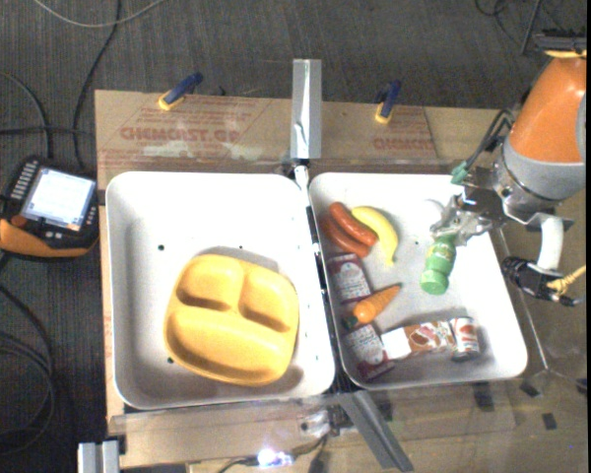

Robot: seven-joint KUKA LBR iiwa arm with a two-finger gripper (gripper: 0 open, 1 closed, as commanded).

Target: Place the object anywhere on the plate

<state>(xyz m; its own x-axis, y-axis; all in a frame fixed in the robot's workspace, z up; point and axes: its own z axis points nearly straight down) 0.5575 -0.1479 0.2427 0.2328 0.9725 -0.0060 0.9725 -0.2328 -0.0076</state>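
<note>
Your left bin holds the yellow plate. The right bin holds hot dog, banana, carrot, packets and a green bottle. The gripper sits at the bottle's top; you cannot tell its state

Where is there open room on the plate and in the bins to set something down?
The yellow three-compartment plate carries nothing, and bare white floor of the left bin rings it, widest along the far wall. The right bin is crowded: hot dog, banana, carrot, green bottle, packets. The gripper hangs there.
</note>
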